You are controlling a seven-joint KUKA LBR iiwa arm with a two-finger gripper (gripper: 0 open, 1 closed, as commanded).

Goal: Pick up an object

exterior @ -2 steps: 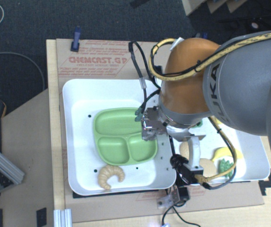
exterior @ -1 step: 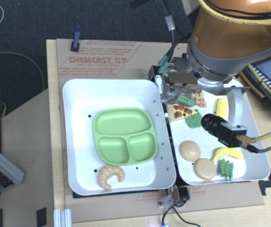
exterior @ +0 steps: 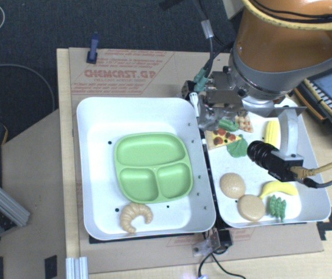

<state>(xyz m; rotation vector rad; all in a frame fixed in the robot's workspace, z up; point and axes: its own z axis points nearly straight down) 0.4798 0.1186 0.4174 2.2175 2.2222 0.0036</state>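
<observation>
White plastic makes up both shallow bins; the left bin [exterior: 90, 156] sits at the centre of the frame and holds a pale green divided plate [exterior: 153, 166], with a toy croissant [exterior: 134, 216] just below it near the bin's lower edge; the right bin [exterior: 314, 182] lies against it on the right side of the frame and carries the rest of the toy food; a pizza slice [exterior: 219, 137] sits near its upper left, a leafy green piece [exterior: 236, 148] just below and right of that, a corn cob [exterior: 271, 133] further right, two round tan buns [exterior: 241, 196] lower down, a yellow banana [exterior: 279, 188] beside them, and a small green vegetable [exterior: 277, 207] at the bin's lower right; the grey and orange arm [exterior: 288, 34] fills the upper right of the frame, and its end effector [exterior: 223, 114] hangs over the upper left corner of the right bin, just above the pizza slice; whether it is spread or pressed together cannot be told; brown cardboard [exterior: 119, 71] covers the tabletop under the bins.
</observation>
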